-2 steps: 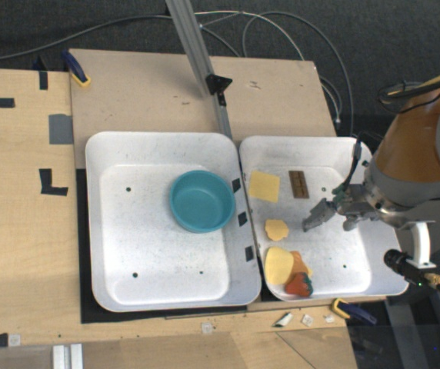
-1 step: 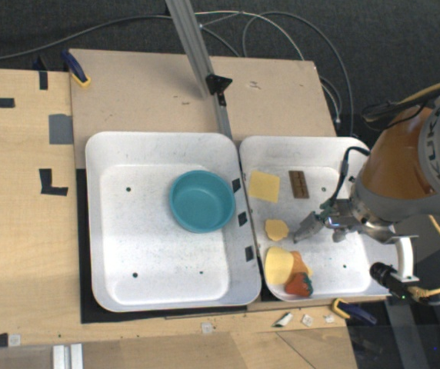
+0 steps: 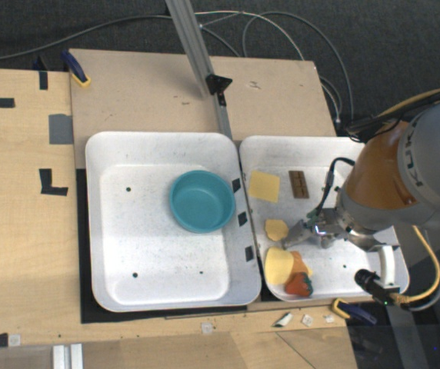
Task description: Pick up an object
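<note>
My gripper hangs low over the middle of the right bin, its fingers pointing left toward a small yellow lump. Nothing shows between the fingers. Just below it lies a pale yellow rounded piece with an orange and red toy against it. A flat yellow square and a small brown block rest nearer the back of the same bin. A teal bowl sits upright in the left bin.
A slanted metal pole rises behind the bins. Cables run across the dark floor at the back. A blue and yellow clamp sits at the board's back left corner, another at the front right.
</note>
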`<action>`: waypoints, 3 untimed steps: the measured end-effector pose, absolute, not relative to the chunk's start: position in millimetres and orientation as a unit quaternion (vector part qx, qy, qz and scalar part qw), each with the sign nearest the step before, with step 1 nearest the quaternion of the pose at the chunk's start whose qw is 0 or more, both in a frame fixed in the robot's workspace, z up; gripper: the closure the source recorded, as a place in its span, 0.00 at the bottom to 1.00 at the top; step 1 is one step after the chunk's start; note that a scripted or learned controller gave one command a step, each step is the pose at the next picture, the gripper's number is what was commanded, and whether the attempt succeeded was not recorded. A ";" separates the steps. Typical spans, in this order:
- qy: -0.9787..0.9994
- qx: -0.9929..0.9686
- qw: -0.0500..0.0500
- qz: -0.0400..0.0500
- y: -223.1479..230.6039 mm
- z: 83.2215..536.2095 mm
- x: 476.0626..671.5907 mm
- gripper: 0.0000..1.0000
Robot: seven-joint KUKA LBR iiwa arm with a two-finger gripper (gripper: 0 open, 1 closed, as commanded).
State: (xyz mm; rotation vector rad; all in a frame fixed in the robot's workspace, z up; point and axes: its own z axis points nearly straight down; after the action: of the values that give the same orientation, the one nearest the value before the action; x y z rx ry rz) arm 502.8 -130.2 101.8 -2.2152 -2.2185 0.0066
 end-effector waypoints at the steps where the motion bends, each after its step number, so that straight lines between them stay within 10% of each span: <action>1: -0.708 -0.706 0.002 0.001 -130.2 114.0 503.5 1.00; 3: -0.708 -0.706 -0.002 -0.001 -127.6 207.5 508.3 1.00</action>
State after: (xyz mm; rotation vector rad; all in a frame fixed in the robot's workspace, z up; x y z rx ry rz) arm 508.3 -127.6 207.5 -2.2217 -2.2256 -0.0025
